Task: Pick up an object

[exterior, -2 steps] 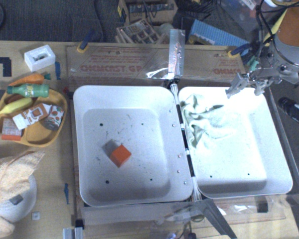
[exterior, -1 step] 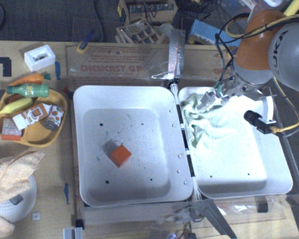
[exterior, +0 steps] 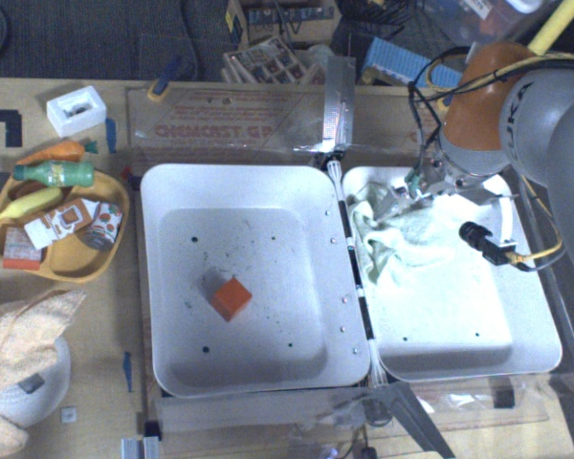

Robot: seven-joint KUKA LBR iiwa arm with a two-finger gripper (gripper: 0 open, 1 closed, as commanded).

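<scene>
The KUKA arm's pincer point(exterior: 402, 197) hangs low over the far left corner of the right bin point(exterior: 478, 338), its tips just above or touching a crumpled pale green cloth point(exterior: 387, 247) that spreads toward the camera from it; whether the pincer is spread or pressed together cannot be told at this slant, and nothing is seen pinched in it. The other candidate, an orange cube point(exterior: 232, 297), sits well to the pincer's left and nearer the camera, alone in the left bin point(exterior: 172, 194). The risks, as a judgement: the limp cloth could slide or bunch rather than lift, or come up only by a fold and drop; the pincer works close to the wall between the bins (little room to its left), so a low sweep could strike that rim; the black fitting and yellow cable point(exterior: 502, 247) to its right could snag on cloth. Both bins are smooth white plastic on a wooden bench point(exterior: 124, 390); far to the pincer's left stand a yellow bowl of toy food point(exterior: 62, 228) and a peach-coloured towel point(exterior: 24, 338); behind it lie a clear plastic sheet point(exterior: 220, 127) and cluttered crates and cables.
</scene>
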